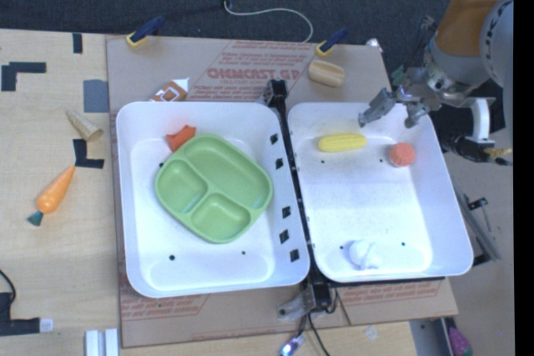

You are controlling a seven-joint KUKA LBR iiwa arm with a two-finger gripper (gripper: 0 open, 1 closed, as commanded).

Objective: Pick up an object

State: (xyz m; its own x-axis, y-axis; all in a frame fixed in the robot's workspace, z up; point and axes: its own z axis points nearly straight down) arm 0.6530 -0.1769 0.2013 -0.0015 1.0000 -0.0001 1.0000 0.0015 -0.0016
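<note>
Fingers [375, 108] of the gripper [390, 112] are spreading apart with nothing between them, hovering over the far rim of the right bin [434, 204]. Yellow corn cob [341, 143] is lying in that bin just below and left of the fingertips, apart from them. Orange-red ball [403, 154] is sitting below and slightly right of them. White crumpled object [360, 253] is resting well below, near the bin's near wall. Green divided plate [214, 188] is lying in the left bin [142, 263], far left of the fingers.

Plate [214, 188] in left bin [133, 204]; corn [341, 143] in right bin [442, 213].
</note>
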